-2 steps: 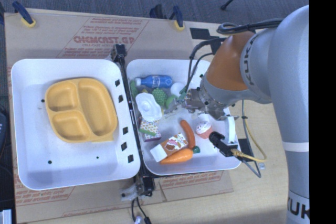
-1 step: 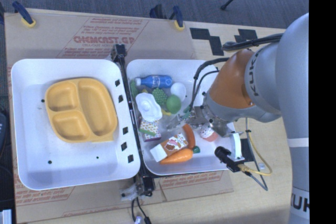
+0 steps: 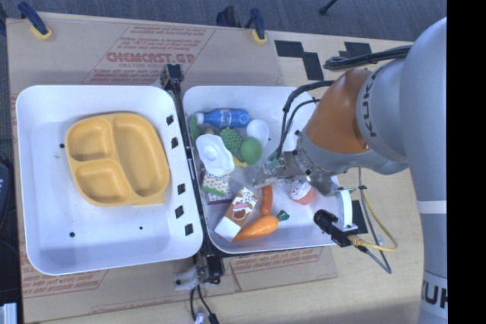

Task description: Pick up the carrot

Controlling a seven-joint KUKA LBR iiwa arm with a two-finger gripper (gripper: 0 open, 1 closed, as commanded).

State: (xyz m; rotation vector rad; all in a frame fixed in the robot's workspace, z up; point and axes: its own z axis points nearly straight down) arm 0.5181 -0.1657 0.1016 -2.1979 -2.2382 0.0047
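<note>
- So, starting at nine o'clock: the left shallow white plastic bin (image 3: pixel 38 186) holds a yellow three-compartment plastic plate (image 3: pixel 116 158), lying flat and well apart from everything the task concerns; it looks set aside as a drop-off place.
- Moving toward centre, the right shallow white plastic bin (image 3: pixel 304 240) carries a crowded pile, most of it packed against the wall it shares with the left bin.
- At that bin's twelve o'clock lies a blue plastic bottle (image 3: pixel 226 117) on its side; just below it are a white pear-shaped plastic piece (image 3: pixel 216 155) and a green ball-like toy (image 3: pixel 250 149).
- At the bin's six o'clock lies the orange toy carrot with a green stub (image 3: pixel 258 227), flat on the floor near the front wall, its stub pointing to three o'clock. A small white printed carton (image 3: pixel 237 213) touches it on the nine o'clock side, and an orange-red sausage-shaped toy (image 3: pixel 266 199) stands just above it, which I judge leaves little room for a clean grip.
- At three o'clock the grey arm with its orange band (image 3: pixel 343 121) leans in over the bin, so the claw (image 3: pixel 287 172) sits above the clutter, up and to the right of the carrot, not touching it.
- How far the claw is parted I cannot tell; the wrist hides it, and nothing is seen caught in it.
- Everything rests on the cardboard-covered worktop (image 3: pixel 91 42).
</note>
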